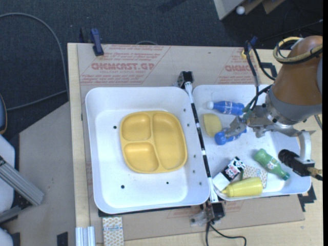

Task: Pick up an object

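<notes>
Your gripper [238, 128] hangs low over the right bin [287, 93], near that bin's left wall and about midway along it. Directly under and just left of the fingertips lies a small blue object [224, 137], its long axis slanting from lower left up toward the gripper; a pale yellow lump [211, 123] sits touching or just beside it, closer to the left wall. You cannot tell from this angle whether the blue piece is between the fingers or merely beside them, nor how wide the gripper stands, because the grey wrist and cabling cover that spot.

A blue-and-white bottle [226, 107] lies on its side nearer the bin's far edge, long axis running left to right. Toward the near edge you have a yellow bottle [243, 188] lying flat, a black-and-white printed packet [234, 169] just above it, and a green bottle [271, 163] toward the right corner, partly crowded by the arm's black fittings. The left bin [97, 132] carries a yellow divided plate [153, 141], well apart from the gripper.
</notes>
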{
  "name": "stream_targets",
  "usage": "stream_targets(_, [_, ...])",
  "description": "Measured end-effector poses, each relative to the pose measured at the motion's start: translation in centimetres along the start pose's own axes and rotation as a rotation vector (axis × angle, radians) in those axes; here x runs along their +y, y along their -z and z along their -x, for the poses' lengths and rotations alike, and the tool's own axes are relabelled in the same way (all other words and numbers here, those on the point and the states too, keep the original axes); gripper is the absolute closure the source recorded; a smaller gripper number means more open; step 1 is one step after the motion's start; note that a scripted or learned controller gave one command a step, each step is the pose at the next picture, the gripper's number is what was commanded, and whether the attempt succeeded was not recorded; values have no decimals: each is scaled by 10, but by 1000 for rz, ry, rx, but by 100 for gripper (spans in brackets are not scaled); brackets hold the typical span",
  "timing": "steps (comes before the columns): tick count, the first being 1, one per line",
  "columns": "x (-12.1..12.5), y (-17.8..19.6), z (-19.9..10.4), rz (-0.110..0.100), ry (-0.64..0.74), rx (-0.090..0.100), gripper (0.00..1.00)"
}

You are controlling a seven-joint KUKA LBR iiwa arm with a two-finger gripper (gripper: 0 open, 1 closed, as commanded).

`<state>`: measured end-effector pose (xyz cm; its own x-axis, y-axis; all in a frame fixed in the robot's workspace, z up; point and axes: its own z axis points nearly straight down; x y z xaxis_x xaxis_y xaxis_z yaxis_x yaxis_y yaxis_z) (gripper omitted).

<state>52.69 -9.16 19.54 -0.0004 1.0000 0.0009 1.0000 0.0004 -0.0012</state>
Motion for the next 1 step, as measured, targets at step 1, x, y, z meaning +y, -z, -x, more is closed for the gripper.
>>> stream_targets(1, [7, -111, 65, 2, -1, -2, 0])
